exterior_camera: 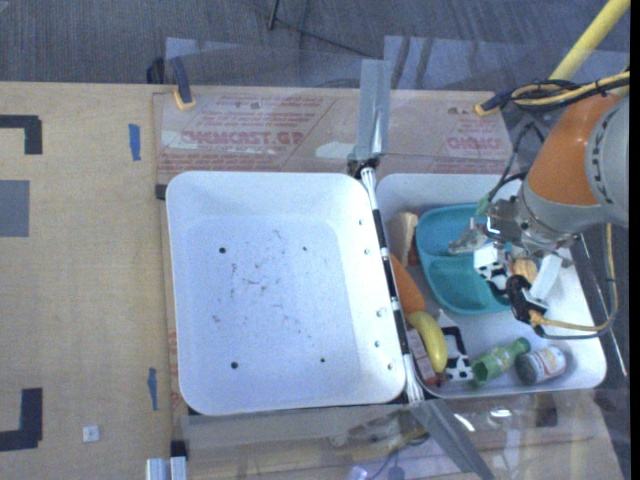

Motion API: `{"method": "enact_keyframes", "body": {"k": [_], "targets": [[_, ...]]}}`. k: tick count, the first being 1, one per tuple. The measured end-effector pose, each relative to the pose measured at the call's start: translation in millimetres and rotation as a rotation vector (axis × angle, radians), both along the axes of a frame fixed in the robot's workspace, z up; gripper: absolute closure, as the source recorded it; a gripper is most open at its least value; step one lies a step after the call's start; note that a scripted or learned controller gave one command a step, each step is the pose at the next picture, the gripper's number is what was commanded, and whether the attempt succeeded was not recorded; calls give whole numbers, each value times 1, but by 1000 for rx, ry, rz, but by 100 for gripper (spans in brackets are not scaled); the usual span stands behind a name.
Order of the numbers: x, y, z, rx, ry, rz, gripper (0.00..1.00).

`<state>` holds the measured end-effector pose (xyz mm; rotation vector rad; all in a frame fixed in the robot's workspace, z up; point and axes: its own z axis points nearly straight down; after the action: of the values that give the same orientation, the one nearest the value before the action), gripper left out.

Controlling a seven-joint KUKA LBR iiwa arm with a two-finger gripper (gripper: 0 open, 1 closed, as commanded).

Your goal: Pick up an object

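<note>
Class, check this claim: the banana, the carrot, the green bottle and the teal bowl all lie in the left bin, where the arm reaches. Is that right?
Not quite: it is the right bin, not the left. The camera view shows the banana, the carrot, the green bottle and the teal bowl all there, with the arm reaching over that bin.

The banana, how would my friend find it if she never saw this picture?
Look at the right bin, the one the grey and orange arm reaches over. The banana lies near that bin's left wall, just below the long orange carrot and left of the green bottle. It is the only yellow curved thing there.
</note>
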<state>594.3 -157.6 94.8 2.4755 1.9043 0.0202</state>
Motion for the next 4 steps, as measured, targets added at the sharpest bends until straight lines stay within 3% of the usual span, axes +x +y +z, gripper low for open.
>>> {"method": "enact_keyframes", "body": {"k": [1,2,3,4], "targets": [[2,0,13,-1,-7,-1,100],[-37,-50,101,2,20,272,100],[-45,-65,114,2,19,180,100],[2,-40,101,3,20,194,100]]}}
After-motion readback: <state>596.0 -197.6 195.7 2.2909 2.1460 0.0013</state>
